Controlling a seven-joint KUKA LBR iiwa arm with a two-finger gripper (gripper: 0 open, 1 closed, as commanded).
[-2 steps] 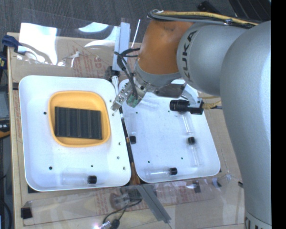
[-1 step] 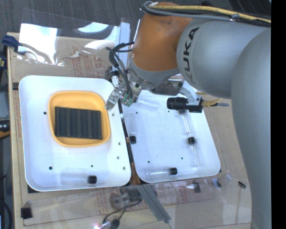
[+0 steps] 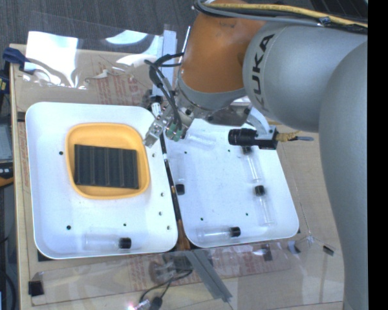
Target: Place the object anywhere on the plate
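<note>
The gripper (image 3: 156,133) hangs at the plate's (image 3: 107,159) two o'clock edge, above the bins' seam; finger state unclear.

Bench (image 3: 84,86) bears two white bins (image 3: 52,225) side by side.

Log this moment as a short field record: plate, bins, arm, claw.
plate: yellow plate with a dark ribbed insert, lying in the left bin
right bin: right bin beside the left one, holding clear tubes with black caps
arm: grey and orange arm reaching in from the right, over the seam between the bins
claw: claw at the plate's right edge; grip state unclear
</note>
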